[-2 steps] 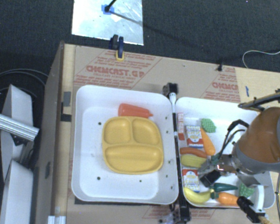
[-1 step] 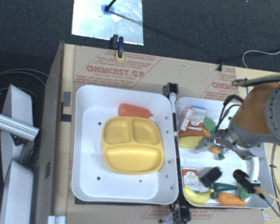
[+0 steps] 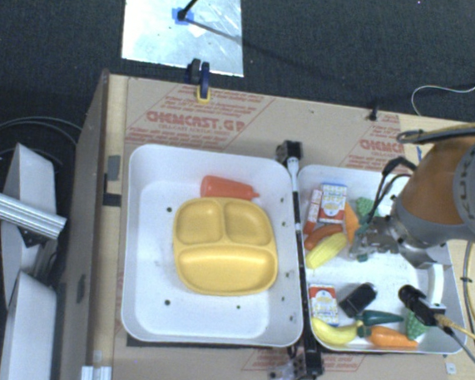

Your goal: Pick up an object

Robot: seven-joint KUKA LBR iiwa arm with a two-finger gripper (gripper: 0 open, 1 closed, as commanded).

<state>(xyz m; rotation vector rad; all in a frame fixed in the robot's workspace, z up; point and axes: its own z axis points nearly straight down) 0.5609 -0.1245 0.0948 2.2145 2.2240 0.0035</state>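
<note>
Tool (image 3: 364, 243) hangs low in the right white bin (image 3: 435, 350), beside the yellow plastic banana (image 3: 325, 250) at centre-right; its state cannot be told. Probably reaching step; next, closing on the banana.

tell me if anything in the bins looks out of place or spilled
Nothing stands out. The yellow divided plate lies flat in the left bin with an orange piece behind it; the toy foods sit loosely inside the right bin.
</note>
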